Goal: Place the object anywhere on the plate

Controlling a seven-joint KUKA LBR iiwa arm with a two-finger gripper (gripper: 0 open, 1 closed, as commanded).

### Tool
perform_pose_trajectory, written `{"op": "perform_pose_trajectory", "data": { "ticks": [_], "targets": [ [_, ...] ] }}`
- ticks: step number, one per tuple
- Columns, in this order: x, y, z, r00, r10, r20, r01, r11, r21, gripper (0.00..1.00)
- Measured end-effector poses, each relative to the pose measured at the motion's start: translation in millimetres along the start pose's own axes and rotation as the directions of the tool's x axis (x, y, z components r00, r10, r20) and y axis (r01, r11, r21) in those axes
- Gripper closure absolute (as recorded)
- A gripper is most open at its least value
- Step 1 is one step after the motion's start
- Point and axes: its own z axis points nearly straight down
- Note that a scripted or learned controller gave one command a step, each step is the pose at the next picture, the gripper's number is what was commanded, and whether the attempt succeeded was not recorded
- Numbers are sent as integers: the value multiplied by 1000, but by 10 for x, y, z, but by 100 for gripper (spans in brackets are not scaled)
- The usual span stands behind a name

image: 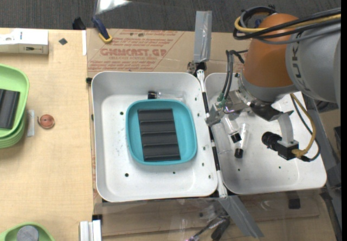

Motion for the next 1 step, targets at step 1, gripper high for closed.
{"op": "perform_pose_trajectory", "data": {
  "ticks": [1],
  "targets": [
    [-4,0,-1,1000,2,0,-2,1000,0,0]
  ]
}}
